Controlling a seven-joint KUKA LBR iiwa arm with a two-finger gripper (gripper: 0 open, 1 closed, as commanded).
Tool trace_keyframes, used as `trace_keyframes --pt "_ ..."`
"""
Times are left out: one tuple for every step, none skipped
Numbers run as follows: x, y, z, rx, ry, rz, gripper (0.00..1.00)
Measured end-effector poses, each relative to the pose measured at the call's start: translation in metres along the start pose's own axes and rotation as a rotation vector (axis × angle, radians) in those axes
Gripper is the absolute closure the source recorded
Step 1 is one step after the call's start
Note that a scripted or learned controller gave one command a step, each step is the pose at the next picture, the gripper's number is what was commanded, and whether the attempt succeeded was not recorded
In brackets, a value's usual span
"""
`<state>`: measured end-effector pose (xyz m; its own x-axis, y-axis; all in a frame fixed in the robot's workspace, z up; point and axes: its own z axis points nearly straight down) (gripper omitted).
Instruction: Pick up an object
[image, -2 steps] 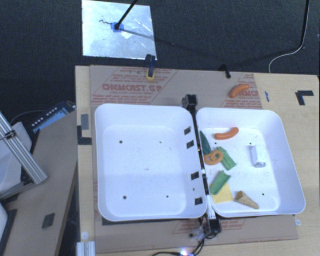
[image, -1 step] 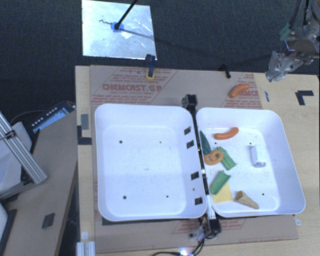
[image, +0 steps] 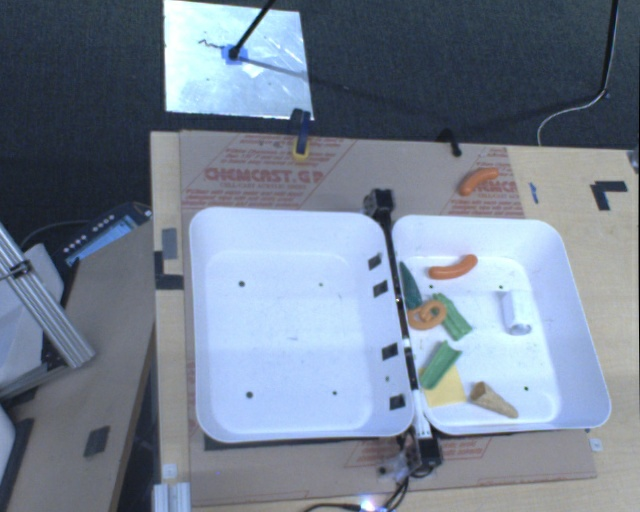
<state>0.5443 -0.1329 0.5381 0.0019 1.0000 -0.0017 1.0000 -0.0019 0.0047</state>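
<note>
Bins first: left bin (image: 290, 225), then right bin (image: 568, 300) holding a yellow block (image: 447, 388), green strip (image: 438, 364), orange sausage (image: 452, 267), white cylinder (image: 515, 310), tan wedge (image: 493, 400), all lying apart. How the gripper stands cannot be told.

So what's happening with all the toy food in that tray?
Nothing is being picked up yet. The right bin holds toy pieces: an orange sausage, green sticks, a yellow square, a tan wedge and a white cylinder. Another sausage lies outside on the board.
</note>
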Motion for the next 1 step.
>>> trace_keyframes --pt "0.0528 0.0222 0.2150 0.012 0.004 -0.008 1.00"
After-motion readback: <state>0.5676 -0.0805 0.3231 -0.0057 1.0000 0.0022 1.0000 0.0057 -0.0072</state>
